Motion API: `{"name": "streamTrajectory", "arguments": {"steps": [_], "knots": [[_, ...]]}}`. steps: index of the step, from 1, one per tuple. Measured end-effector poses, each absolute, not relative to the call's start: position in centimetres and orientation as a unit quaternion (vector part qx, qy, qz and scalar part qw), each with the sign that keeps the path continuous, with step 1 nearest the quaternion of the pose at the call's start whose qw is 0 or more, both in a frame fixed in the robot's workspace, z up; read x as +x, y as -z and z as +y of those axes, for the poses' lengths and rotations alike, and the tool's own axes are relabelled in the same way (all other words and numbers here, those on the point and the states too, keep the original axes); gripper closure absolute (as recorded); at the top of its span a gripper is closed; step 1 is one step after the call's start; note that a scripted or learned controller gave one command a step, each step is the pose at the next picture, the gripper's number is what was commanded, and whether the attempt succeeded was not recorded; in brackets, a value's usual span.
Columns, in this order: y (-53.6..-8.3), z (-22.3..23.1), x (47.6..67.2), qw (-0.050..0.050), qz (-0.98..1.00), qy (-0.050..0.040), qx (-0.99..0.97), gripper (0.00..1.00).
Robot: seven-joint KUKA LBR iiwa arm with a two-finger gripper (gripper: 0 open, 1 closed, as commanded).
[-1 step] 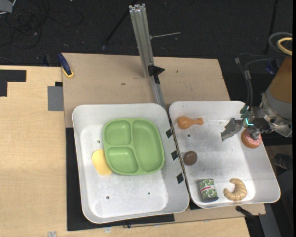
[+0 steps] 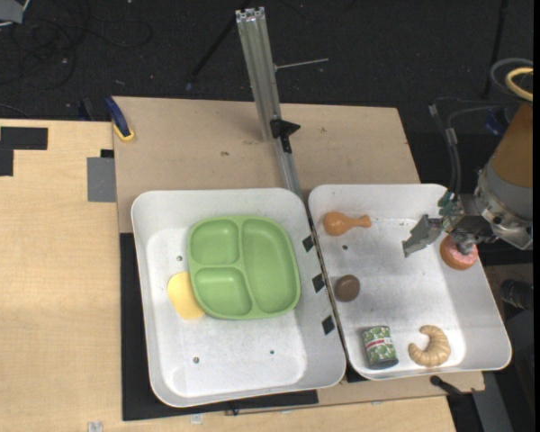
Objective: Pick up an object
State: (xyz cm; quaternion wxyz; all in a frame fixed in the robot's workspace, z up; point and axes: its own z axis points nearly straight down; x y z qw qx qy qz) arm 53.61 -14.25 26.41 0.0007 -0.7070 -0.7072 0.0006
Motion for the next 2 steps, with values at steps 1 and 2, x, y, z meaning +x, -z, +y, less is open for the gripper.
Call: {"name": "streamTrajectory", "arguments": {"steps": [1,2], "knots": [[-20.2,-14.8,53.5,0.004,-0.707,-0.0023,-0.707,0.00],[-14.3,-15.4,52.6,0.004,-0.707,-0.0024,-0.707,0.00]]}}
